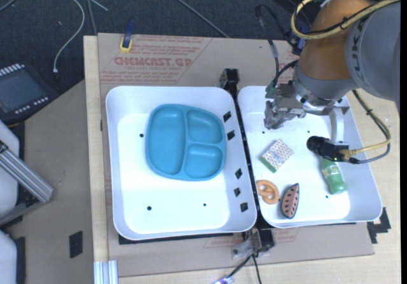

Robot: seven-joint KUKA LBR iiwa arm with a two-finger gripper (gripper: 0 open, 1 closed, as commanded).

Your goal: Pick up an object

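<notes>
Gripper hovers over right bin, touching nothing.

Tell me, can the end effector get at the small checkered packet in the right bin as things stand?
Probably yes. The end effector is above the right bin, and the checkered packet lies just below it, uncovered and apart from the pretzel and the green bottle.

Blue divided plate in left bin; cardboard beneath.
</notes>
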